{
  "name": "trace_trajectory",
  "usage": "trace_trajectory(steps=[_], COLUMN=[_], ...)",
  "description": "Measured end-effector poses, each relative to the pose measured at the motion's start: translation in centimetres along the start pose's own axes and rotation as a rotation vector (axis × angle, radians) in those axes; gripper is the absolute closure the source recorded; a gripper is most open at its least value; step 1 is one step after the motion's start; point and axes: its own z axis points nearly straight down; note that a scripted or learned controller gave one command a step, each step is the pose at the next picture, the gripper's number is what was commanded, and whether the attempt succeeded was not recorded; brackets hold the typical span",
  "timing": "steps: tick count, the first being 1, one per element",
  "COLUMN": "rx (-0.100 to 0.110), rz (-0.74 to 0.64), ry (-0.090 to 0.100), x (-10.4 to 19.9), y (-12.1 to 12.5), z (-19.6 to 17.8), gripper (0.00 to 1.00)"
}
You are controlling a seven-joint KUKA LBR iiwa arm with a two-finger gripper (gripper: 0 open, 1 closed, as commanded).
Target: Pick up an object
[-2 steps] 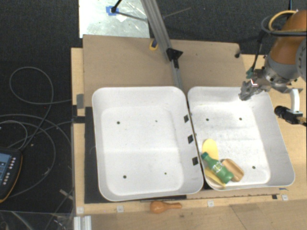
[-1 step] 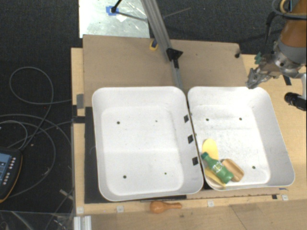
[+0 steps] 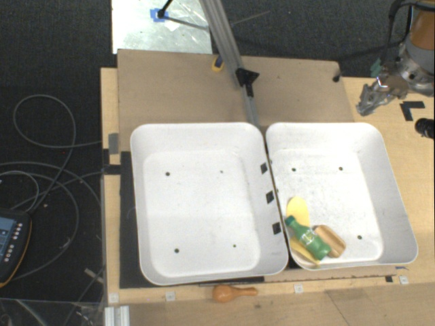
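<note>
In the right bin (image 3: pixel 367 148), near its front left corner, lies a small green bottle (image 3: pixel 308 238). A yellow piece (image 3: pixel 299 212) lies partly under it. A tan, bread-like piece (image 3: pixel 332 239) rests against the bottle's right side. My gripper (image 3: pixel 369 102) hangs at the far right, above the bench just beyond the right bin's back right corner. It is well away from the three objects and nothing shows in it.
The left bin (image 3: pixel 197 202) adjoins the right one along a shared rim with black clips (image 3: pixel 270 197). A brown pear-shaped object (image 3: pixel 234 292) lies on the bench in front of the bins. A slanted metal pole (image 3: pixel 228 36) crosses the back of the bench.
</note>
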Motion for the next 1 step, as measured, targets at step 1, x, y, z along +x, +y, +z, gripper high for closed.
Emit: trace_trajectory(steps=[1], rx=[0.005], rz=[-0.004], ry=[0.003], x=[5.38], y=[-0.65], z=[-0.48], gripper=[1.0])
